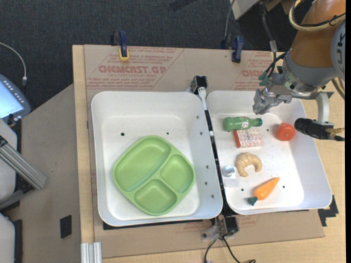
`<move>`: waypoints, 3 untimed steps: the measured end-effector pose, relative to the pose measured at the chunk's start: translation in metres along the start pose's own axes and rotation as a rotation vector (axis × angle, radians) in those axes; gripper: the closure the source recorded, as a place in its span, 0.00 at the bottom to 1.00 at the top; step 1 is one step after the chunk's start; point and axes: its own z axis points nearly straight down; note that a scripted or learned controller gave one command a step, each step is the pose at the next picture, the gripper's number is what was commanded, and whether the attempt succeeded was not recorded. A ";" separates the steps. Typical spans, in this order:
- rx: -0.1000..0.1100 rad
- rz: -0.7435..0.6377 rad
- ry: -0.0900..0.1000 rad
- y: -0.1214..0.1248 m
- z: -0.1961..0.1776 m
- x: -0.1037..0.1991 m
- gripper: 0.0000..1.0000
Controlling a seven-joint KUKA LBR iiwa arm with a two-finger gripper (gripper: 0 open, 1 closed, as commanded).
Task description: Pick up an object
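Observation:
My gripper hangs over the back of the right bin, up and to the right of a green bottle lying on its side. Nothing shows held in it. Just in front of the bottle lies a small red and white box. A red tomato sits to the right of the box. Nearer the front are a tan croissant and an orange carrot with a green top. A small pale object rests by the bin's left wall.
The left bin holds a green divided plate. A black bar runs along the seam between the bins. Blue clamps hold the cardboard base at the back edge.

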 end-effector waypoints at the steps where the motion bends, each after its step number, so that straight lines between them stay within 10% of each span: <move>1: -0.001 0.001 0.000 -0.024 -0.009 0.045 1.00; 3: -0.001 -0.001 0.000 -0.064 -0.011 0.143 1.00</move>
